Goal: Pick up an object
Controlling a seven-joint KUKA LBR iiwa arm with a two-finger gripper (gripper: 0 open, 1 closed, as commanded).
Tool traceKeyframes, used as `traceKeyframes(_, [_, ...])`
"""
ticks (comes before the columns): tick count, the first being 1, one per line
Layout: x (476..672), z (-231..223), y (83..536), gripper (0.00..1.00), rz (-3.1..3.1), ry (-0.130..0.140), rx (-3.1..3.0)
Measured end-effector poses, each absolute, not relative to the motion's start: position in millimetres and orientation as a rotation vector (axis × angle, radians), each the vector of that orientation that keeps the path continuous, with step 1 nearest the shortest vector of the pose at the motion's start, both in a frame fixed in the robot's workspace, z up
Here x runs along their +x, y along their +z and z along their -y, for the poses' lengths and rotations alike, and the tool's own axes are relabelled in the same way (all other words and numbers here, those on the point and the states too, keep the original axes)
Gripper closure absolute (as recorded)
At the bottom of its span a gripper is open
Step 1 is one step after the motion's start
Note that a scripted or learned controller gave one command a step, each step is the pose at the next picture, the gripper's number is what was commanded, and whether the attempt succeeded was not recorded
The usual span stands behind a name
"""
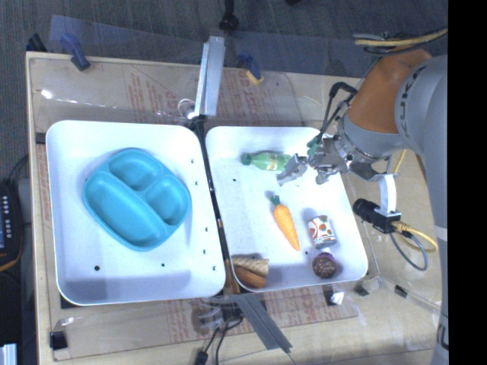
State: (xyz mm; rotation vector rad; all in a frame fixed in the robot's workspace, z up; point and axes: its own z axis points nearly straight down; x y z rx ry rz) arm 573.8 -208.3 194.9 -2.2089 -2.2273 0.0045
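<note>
Bottle (265, 160) (green, lying flat) sits at 12 o'clock in the right bin (228, 204). Gripper (306, 169) hovers beside it, fingers spread. It looks light and slippery; grab its middle.

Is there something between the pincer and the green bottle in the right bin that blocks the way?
Nothing visible does. The pincer hangs just right of the green bottle, with bare bin floor between them. The carrot lies lower in the right bin, out of the way.
</note>
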Motion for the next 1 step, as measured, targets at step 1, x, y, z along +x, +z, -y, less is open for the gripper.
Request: traceKeyframes(1, [537.4, 209.5, 90.3, 0.00, 2.227, 0.005, -2.209])
